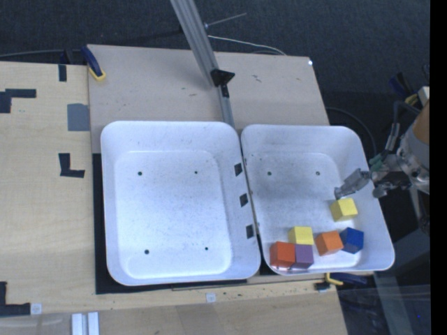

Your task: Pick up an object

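Six blocks lay in the right bin, toward its near right corner. The gripper hovered just beyond the yellow block, which sat on its near side. Jaw opening could not be determined; nothing appeared held.

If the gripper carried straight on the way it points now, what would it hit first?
The gripper points left and downward over the right bin. Straight on, it would probably meet that bin's bare floor, passing above the yellow block just beneath it. Depth is unclear from this slanted view.
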Tool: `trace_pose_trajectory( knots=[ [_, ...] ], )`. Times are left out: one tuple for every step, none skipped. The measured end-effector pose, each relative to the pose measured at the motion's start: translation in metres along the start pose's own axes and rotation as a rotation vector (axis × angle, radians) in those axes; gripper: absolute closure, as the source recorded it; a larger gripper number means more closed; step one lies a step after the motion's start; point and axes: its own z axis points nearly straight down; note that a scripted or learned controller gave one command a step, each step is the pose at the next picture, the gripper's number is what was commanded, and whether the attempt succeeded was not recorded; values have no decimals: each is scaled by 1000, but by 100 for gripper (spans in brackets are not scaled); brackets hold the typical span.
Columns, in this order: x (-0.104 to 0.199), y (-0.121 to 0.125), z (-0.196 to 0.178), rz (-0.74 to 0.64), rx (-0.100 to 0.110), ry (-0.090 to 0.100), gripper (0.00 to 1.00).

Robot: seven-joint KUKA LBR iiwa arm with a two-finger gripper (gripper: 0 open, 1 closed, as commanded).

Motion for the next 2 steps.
trace_pose_trajectory(
  knots=[
    [-11, 49, 138, 1, -2, -1, 0],
    [28, 111, 103, -6, -7, -1, 0]
  ],
)
